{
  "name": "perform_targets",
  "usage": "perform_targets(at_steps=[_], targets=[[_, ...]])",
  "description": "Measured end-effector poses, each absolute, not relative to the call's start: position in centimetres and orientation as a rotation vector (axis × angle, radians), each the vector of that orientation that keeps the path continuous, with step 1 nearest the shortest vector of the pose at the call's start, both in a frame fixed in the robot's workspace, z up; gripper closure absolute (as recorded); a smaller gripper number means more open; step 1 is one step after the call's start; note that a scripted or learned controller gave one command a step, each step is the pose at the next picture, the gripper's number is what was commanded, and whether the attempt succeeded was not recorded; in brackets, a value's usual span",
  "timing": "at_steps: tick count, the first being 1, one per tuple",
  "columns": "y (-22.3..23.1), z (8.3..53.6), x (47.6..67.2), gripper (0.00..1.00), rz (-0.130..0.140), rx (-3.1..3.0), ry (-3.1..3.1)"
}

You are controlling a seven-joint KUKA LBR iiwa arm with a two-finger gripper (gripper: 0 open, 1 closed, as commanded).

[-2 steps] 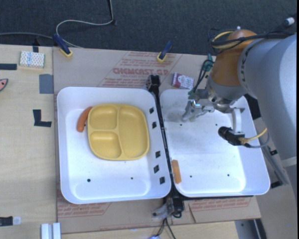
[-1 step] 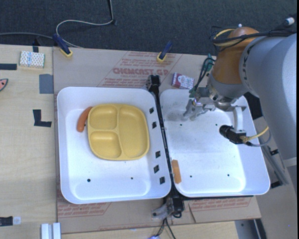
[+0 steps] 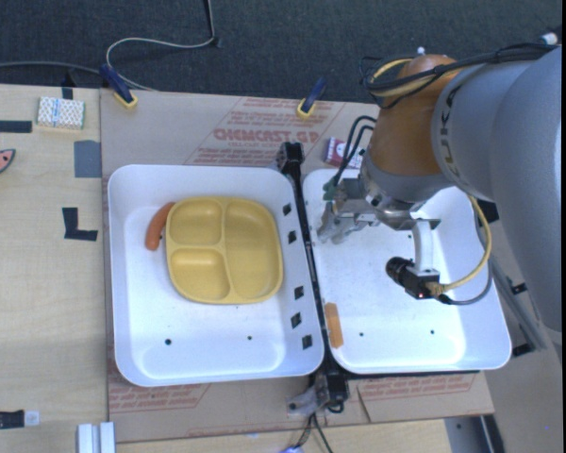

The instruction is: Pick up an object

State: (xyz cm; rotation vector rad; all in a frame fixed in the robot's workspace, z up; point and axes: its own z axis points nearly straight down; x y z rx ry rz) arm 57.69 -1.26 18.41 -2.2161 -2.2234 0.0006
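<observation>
The gripper (image 3: 338,226) hangs low over the top-left corner of the right bin (image 3: 472,352), and its opening I cannot tell, so the step seems the approach, and next it must reach the small orange object (image 3: 333,325) at that bin's left wall.

You look down on a pale wooden bench (image 3: 38,281) overlaid with a brown cardboard sheet (image 3: 236,135) printed in red lettering. Behind it lies dark carpet (image 3: 283,17), crossed by a thin black cable (image 3: 208,8). Two blue-and-yellow clamps (image 3: 119,85) pin the cardboard's far edge. Black tape marks (image 3: 74,223) dot the wood at your left. The light is even and soft.
</observation>
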Motion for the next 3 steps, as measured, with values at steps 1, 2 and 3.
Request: perform_targets(at_steps=[1,2,3], targets=[[-1.3,18.4,57.7,0.0,0.001,-2.217,-2.222],[-0.1,18.4,66.3,0.0,0.001,-2.22,-2.223],[-0.1,19.4,66.3,1.0,0.005,-2.219,-2.225]])
